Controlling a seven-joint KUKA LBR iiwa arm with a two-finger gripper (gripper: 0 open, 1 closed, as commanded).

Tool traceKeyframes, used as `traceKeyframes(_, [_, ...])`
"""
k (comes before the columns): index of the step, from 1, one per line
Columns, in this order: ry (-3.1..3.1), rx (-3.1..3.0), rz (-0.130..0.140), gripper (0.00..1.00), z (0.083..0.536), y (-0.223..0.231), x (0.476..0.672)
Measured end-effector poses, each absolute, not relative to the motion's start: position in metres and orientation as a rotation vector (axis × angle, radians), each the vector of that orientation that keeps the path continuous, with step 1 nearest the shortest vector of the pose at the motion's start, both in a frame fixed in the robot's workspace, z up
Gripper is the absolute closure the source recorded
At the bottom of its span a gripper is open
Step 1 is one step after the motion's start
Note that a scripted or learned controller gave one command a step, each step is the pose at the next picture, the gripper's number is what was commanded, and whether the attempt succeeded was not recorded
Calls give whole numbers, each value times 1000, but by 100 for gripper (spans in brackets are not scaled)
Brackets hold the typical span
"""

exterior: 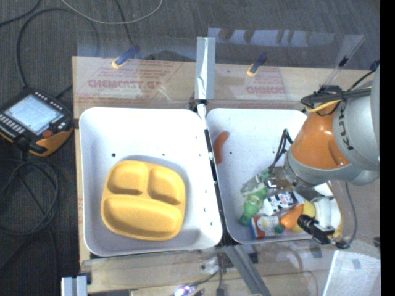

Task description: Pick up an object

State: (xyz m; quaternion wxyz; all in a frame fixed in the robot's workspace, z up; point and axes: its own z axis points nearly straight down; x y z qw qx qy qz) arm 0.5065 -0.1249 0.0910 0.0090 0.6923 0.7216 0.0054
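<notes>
Clutter (278, 211) fills right bin (247, 125); yellow tray (145, 199) in left bin (99, 122).

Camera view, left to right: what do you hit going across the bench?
Handheld controller → yellow tray in the left bin → orange sausage-shaped piece in the right bin → green bottle → arm's orange band.

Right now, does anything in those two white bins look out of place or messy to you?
A little. The yellow divided tray lies upside down and alone in the left bin. In the right bin the small things are heaped in a jumble under the arm's wrist, while one orange piece lies apart by the dividing wall.
</notes>
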Motion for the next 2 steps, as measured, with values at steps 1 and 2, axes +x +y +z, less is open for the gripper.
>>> traceKeyframes(1, [2252, 2162, 20, 100, 101, -125, 508])
traceKeyframes(2, [2348, 2084, -4, 100, 265, -87, 537])
